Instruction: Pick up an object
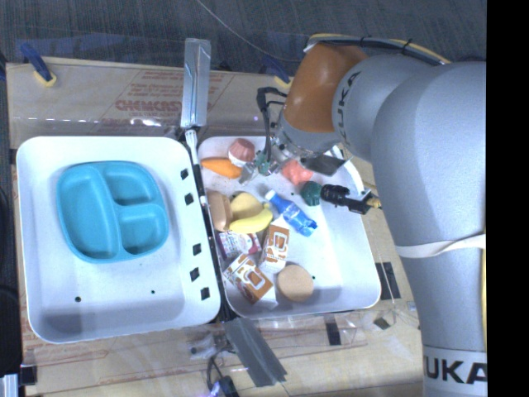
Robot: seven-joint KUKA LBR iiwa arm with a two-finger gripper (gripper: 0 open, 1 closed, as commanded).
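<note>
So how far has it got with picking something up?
Early stage, by the look of it. Done: the arm has reached into the right bin, its gripper low among the toys beside the carrot. Nothing looks lifted; the banana and blue bottle lie flat. Left: grasping something and raising it.

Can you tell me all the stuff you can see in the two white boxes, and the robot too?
left bin: 1, white, left of bench
tray: 1, light blue, three compartments, in left bin
right bin: 1, white, right of bench
carrot: 1, orange, right bin top left
banana: 1, yellow, right bin middle
bottle: 1, blue, right of banana
round bun: 1, tan, right bin bottom
snack packets: about 3, brown and white, below banana
gripper: 1, dark, low over right bin's top
</note>
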